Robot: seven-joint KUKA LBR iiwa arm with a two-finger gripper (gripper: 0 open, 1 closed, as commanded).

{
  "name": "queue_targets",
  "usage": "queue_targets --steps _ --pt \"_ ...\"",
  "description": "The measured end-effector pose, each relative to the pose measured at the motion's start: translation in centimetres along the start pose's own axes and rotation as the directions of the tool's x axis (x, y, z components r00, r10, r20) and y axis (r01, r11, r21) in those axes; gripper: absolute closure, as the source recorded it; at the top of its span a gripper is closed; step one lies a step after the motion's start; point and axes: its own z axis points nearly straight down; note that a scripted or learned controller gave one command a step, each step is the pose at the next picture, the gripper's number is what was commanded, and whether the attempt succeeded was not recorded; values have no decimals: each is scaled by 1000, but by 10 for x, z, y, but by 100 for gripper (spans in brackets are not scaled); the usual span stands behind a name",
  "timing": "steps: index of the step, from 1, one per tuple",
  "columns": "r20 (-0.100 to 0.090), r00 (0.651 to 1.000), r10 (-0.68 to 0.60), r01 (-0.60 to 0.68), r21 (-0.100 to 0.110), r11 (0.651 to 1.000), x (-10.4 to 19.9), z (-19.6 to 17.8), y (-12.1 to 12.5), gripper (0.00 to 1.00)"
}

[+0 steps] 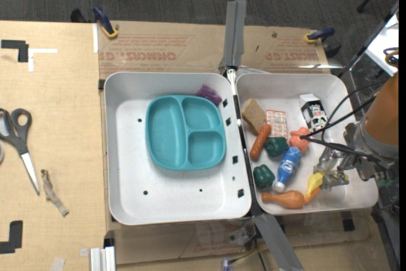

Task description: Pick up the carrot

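Lying in the right bin, the carrot is a slim orange toy, tapered, tilted with its upper end near the brown bread slice and its side just beside a dark green piece. The left bin carries a teal divided plate. The hand sits low at the right bin's right side by a yellow item; whether it is open or closed cannot be told.
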Motion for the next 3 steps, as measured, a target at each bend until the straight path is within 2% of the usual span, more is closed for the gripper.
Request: queue_targets --steps 1,2,3 --pt "0 1000 0 0 0 1000 0 0 0 0" --pt "1 999 44 -44 0 999 -62 23 22 0" --pt "5 999 45 -45 0 999 -64 13 22 100"
